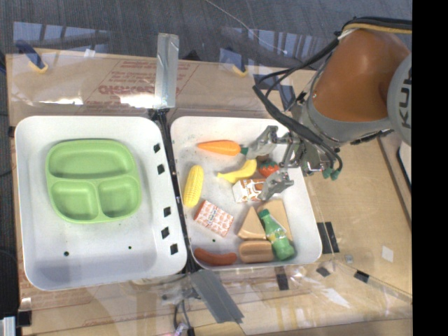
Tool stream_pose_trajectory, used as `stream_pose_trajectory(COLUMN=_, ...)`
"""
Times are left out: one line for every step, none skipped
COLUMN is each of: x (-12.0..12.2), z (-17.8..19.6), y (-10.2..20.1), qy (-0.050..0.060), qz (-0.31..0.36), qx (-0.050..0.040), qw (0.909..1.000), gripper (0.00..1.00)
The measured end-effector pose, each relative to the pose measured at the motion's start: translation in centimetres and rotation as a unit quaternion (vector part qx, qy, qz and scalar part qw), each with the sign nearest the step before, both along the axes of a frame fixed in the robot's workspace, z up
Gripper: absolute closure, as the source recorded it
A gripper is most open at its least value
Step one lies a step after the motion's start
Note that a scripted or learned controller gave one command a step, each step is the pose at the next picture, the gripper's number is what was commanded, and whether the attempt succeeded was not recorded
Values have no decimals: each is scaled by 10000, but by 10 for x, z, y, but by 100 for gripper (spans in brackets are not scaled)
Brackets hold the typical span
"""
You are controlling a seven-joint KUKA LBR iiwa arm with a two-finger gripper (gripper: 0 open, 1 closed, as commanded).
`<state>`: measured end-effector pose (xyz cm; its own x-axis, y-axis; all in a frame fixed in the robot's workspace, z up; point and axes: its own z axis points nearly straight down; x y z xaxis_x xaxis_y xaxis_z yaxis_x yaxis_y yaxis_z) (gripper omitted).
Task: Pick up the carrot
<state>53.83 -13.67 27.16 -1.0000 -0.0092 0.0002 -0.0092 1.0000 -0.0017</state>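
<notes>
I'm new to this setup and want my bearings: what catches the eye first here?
The robot's hand hangs open over the right bin, above a clutter of toy food, with the orange carrot lying free just to its left near the bin's far edge. In the left bin sits a bright green divided tray.

Surface [364, 215]: pale wood, overlaid with clear plastic sheeting [77, 82] secured by grey tape [166, 72] and blue tape tabs [33, 58]. Floor [105, 2]: dark grey ribbed carpet beyond the far edge. Lighting even, with glare on the sheeting.
</notes>
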Motion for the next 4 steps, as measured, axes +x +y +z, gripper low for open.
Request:
stream_pose_trajectory(x=86, z=-108, y=13, qy=47, qz=-205, qx=20, qw=9998, gripper=0)
stream_pose_trajectory(x=107, z=-184, y=13, qy=42, qz=-236, qx=18, qw=9997, gripper=0)
stream_pose_trajectory(x=111, z=-168, y=14, qy=-17, qz=-199, qx=7, qw=9998, gripper=100)
stream_pose_trajectory(x=110, z=-108, y=45, qy=-44, qz=-348, qx=7, qw=9994, gripper=100)
